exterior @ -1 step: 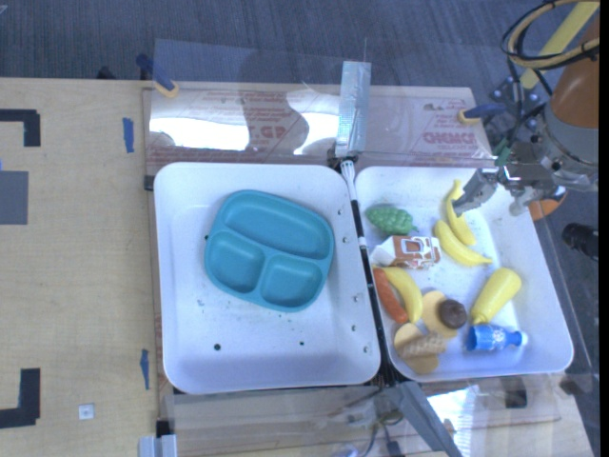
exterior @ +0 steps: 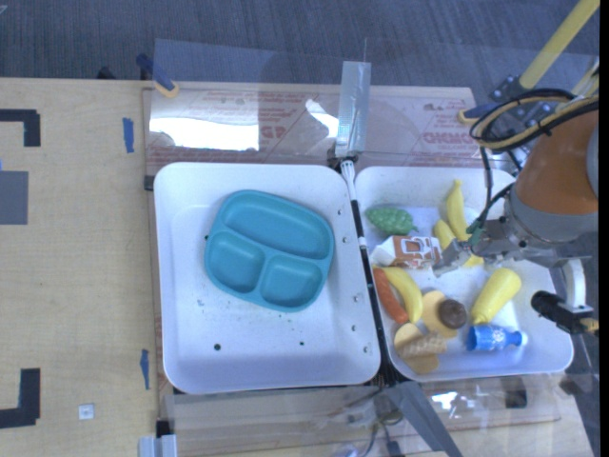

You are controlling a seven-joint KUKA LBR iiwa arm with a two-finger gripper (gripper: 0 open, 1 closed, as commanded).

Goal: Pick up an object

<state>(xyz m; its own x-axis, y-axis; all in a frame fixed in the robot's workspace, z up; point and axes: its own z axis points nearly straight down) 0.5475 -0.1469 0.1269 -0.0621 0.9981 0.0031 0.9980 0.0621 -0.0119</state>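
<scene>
My gripper (exterior: 457, 256) hangs low in the right bin (exterior: 557, 355), coming in from the right under the orange wrist band. It sits right beside a white and orange carton (exterior: 411, 250), at the carton's right end. Around it lie a banana (exterior: 456, 208), a green toy vegetable (exterior: 390, 220), a yellow bottle (exterior: 497, 294) and a second banana (exterior: 409, 291). I see nothing clearly held.
The left bin (exterior: 181, 331) holds a blue divided plate (exterior: 269, 250). In the right bin's front lie an orange carrot (exterior: 387, 294), a brown-topped piece (exterior: 450, 313), a bread-like piece (exterior: 419, 344) and a small blue bottle (exterior: 493, 338). Cables loop above the arm at right.
</scene>
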